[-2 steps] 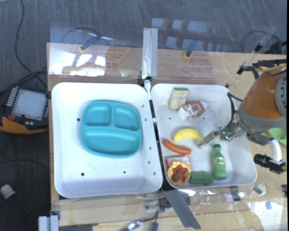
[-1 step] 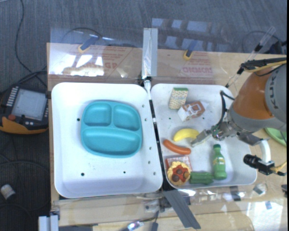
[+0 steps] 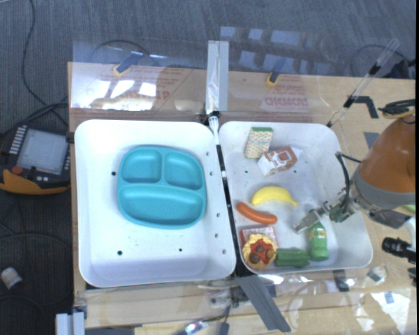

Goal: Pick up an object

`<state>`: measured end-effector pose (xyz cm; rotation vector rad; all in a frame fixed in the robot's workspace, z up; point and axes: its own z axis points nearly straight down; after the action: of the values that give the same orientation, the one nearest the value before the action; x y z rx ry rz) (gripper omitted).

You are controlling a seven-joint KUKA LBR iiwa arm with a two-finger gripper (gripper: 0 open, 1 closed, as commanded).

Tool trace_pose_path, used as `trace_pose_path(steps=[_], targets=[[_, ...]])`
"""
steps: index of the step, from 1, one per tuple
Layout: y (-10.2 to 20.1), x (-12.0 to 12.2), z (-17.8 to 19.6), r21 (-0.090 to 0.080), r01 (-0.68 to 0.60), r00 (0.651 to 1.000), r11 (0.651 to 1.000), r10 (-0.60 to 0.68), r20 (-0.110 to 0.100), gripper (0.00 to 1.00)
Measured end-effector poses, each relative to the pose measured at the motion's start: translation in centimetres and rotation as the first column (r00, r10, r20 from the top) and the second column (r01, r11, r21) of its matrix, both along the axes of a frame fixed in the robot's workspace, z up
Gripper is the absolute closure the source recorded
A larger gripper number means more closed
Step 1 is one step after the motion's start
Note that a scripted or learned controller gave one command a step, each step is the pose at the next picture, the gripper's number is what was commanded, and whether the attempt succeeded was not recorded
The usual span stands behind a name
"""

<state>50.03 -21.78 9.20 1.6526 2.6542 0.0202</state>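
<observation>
Right, my gripper (image 3: 313,219) hangs low in the right bin (image 3: 349,162), holding nothing; how wide it gapes, I cannot tell. Green bottle (image 3: 318,242) lies just nearside of it, long axis running near-to-far, beside the cucumber (image 3: 292,258).

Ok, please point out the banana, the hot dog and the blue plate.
banana (image 3: 273,197): camera view, middle of its curve.
hot dog (image 3: 256,213): camera view, middle of its length.
blue plate (image 3: 162,186): camera view, central ridge between compartments.
</observation>
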Motion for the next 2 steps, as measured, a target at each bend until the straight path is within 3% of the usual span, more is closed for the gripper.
trace_pose_path(steps=[1, 2], targets=[[0.0, 0.2, 1.1, -0.001, -0.001, 1.0, 1.0, 0.001, 0.005, 1.0], [11.0, 1.0, 14.3, -0.002, -0.188, 0.982, 0.982, 0.188, -0.018, 1.0]])
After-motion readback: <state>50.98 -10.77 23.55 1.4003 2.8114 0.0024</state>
